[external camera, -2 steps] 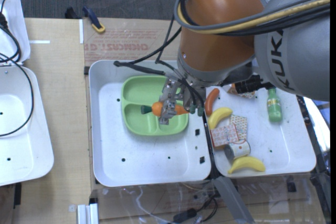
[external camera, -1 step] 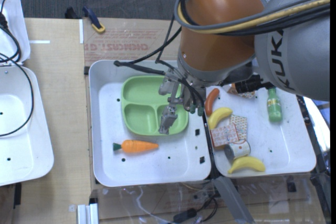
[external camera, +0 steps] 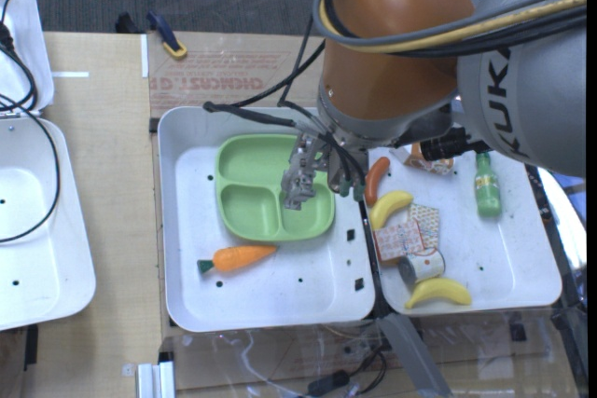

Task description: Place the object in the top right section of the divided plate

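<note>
Over the right half of the green divided plate (external camera: 252, 174) in the left bin (external camera: 187, 228), I see my gripper (external camera: 300, 180) hanging low, though I cannot tell its jaw state or whether it carries anything. The plate's top right section looks bare, so I judge the placing undone. Open floor surrounds the plate; a carrot (external camera: 238, 258) lies just below it, and the bin divider (external camera: 366, 242) stands close on the right.

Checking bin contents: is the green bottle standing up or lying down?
Lying down. The green bottle rests on its side on the right bin's floor, cap toward the far rim.
</note>
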You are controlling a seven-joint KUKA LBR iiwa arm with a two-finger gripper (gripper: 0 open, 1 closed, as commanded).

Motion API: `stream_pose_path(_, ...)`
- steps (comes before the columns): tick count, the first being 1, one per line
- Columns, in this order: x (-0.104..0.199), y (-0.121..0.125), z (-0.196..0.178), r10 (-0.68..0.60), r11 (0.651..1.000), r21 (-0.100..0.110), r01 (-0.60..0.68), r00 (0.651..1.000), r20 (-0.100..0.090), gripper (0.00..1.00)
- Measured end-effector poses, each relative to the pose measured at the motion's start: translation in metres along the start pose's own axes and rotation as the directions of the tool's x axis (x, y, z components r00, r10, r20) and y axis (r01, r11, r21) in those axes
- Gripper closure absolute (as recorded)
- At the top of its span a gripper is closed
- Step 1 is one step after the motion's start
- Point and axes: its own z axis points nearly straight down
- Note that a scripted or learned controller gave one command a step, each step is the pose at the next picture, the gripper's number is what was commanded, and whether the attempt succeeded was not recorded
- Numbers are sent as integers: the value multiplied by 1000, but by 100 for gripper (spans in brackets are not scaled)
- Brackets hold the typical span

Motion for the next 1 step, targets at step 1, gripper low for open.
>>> stream_pose_path(1, 33, 58, 47, -263, 965, 0, 263, 965, -3, 100)
